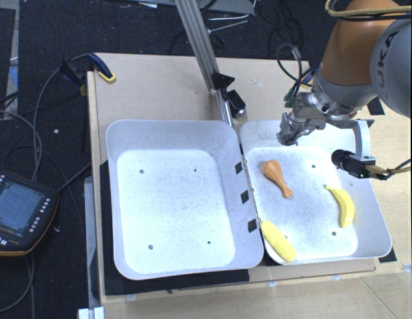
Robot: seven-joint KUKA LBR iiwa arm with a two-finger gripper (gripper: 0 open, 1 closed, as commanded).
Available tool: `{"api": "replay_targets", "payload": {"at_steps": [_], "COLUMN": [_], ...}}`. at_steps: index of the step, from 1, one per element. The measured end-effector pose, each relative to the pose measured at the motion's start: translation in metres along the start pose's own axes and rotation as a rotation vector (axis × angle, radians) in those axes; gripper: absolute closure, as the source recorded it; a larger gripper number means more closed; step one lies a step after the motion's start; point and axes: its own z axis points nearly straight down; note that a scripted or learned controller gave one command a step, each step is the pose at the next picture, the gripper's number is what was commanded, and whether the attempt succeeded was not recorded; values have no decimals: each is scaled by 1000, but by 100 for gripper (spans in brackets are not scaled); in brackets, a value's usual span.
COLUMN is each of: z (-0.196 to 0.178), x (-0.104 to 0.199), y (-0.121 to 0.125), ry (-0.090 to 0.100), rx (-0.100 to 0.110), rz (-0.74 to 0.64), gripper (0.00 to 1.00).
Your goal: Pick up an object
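Note:
The right bin (365, 244) holds three toy foods. An orange-brown chicken drumstick (276, 177) lies near its left middle. A yellow banana (343, 207) rests toward the right side. A yellow corn cob (278, 240) sits at the front left corner. My gripper (288, 133) hangs over the bin's back left corner, above and slightly right of the drumstick, apart from it. Nothing shows between its fingers.
The left bin (119, 178) stands beside the right one. A slanted metal pole (203, 42) rises behind the bins. A teach pendant (16, 211) and cables lie on the floor at left. A black camera part (349, 163) juts from the wrist.

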Motion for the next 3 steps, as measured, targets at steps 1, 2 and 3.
{"api": "replay_targets", "payload": {"at_steps": [1,2,3], "z": [9,11,23], "x": [57,104,145], "y": [-20,-32,-63], "ry": [0,0,0], "rx": [1,1,1], "rz": [-2,-1,0], "gripper": [100,100,100]}}
